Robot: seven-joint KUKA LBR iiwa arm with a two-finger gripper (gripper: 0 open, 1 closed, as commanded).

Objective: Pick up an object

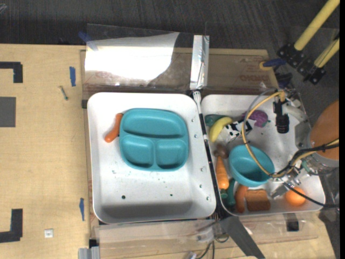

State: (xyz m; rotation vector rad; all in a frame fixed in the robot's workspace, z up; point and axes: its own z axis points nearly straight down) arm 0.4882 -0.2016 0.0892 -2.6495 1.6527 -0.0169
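The right bin (280,102) holds a pile of toys. Among them are a teal bowl (249,164), a yellow banana (218,127), a black-and-white cow-patterned toy (235,130) and a purple piece (260,117). An orange carrot (221,175), a brown block (256,199), a green piece (229,196) and an orange ball (295,198) lie near the front. My gripper (281,183) is low in the bin's front right, just right of the teal bowl and beside the orange ball. Cables and the wrist cover much of it.
The left bin (151,198) holds a teal divided plate (153,139) with an orange carrot-shaped toy (113,128) at its left edge. A yellow cable (249,124) loops over the right bin. Yellow poles (318,18) stand at the back right.
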